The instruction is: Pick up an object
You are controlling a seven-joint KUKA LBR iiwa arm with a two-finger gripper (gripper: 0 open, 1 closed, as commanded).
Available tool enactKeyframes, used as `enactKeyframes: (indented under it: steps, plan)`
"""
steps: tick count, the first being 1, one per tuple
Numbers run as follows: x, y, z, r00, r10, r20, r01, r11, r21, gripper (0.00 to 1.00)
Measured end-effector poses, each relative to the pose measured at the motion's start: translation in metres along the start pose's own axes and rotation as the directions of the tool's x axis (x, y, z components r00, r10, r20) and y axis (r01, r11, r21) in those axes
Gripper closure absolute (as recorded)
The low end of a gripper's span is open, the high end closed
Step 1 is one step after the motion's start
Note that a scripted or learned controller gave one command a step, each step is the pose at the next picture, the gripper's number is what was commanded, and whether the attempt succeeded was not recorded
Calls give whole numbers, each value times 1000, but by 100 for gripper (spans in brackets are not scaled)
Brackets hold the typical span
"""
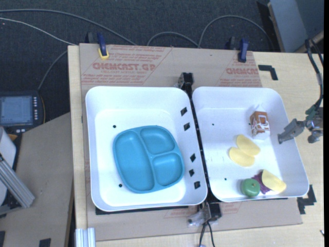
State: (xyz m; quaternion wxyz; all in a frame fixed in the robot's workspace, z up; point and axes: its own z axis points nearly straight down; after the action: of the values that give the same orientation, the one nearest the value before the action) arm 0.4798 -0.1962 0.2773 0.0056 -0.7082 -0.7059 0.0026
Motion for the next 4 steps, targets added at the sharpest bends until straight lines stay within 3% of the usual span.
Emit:
enactKeyframes:
  steps: [1, 4]
  plan:
    - [0, 2, -5, 1000, -4, 4, 4, 1000, -11, 0]
    - [-3, 9, 150, 1000, -4, 0, 4, 1000, -6, 0]
